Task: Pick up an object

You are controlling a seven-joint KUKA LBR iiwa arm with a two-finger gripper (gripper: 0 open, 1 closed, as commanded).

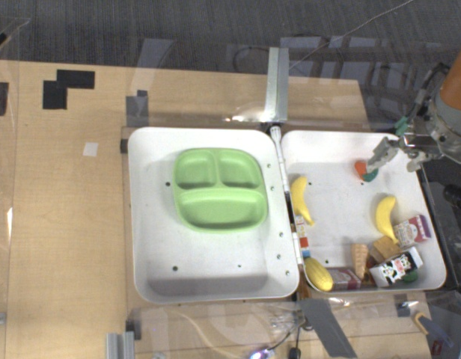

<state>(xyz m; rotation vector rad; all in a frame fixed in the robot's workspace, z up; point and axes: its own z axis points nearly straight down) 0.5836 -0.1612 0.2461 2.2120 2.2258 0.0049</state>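
My gripper [394, 161] hangs over the far right part of the right bin [328, 152]; its two grey fingers are spread apart and open, with nothing between them. Its left fingertip is just beside a small red-orange object [361, 168], which lies on the bin floor. Two bananas lie in the same bin, one by the left wall [300, 199] and one towards the right [385, 215]. Along the near edge sit a yellow lemon-like fruit [318, 274], a cone [360, 256], a black-and-white carton [397, 268] and a pink carton [411, 230].
The left bin [152, 223] holds a green divided plate [218, 188]. A metal divider [284, 200] runs between the bins. The arm's orange band [456, 88] is at the right edge. Bare white floor lies in the middle of the right bin.
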